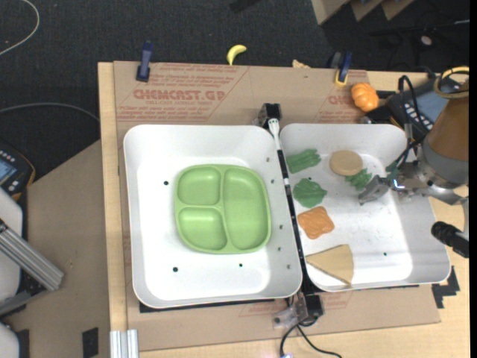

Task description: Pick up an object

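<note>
1. The nearest candidate, a small dark green piece (361,178), is lying on the floor of the right bin (417,267), just beside the tips of the fingers (370,192) and a touch above them in the camera view. It looks to be touching them or very nearly so, but it is not sitting between them.
2. The fingers are spreading apart, released, with nothing gripped; they are hanging low over the bin floor.
3. A round tan disc (346,162) is resting just beyond the green piece, farther from the fingers.
4. Two more green pieces (303,159) (308,192) are lying well off to the fingers' far side, toward the bin divider.
5. An orange piece (316,221) and a tan wedge (332,262) are sitting below them, near the front of the bin.
6. The left bin (149,155) is carrying a green divided plate (223,207), well apart from the fingers.
7. As I judge it, the approach is mostly done; closing on something and lifting it are both left to do.
</note>
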{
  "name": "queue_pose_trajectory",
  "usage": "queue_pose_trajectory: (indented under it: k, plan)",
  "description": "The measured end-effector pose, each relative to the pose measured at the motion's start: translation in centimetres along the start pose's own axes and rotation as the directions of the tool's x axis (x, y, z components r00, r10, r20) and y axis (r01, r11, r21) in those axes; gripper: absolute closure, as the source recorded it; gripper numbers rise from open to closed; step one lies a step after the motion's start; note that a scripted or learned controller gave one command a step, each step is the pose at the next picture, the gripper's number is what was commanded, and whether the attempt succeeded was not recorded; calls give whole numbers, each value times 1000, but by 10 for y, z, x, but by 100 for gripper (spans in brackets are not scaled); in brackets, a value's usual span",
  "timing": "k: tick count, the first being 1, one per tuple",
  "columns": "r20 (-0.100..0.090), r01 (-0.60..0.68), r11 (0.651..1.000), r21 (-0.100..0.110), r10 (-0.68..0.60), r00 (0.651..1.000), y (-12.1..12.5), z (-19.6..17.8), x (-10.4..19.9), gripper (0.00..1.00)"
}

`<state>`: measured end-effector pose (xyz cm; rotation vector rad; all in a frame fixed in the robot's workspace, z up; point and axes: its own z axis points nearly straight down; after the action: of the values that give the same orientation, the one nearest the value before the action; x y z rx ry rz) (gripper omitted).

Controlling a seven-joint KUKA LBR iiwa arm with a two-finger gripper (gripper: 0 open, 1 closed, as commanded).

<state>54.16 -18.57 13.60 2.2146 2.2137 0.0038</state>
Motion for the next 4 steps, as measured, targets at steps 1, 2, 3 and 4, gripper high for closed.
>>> queue_pose_trajectory:
  k: [1,2,3,4]
  plan:
    - [-2,3,1000,3,-3,1000,68,6,-25,0]
    - [-5,8,1000,-5,-8,1000,31,-125,48,0]
    - [-8,9,1000,11,-9,1000,-10,-150,145,0]
    - [-6,2,1000,7,-2,1000,-8,-158,139,100]
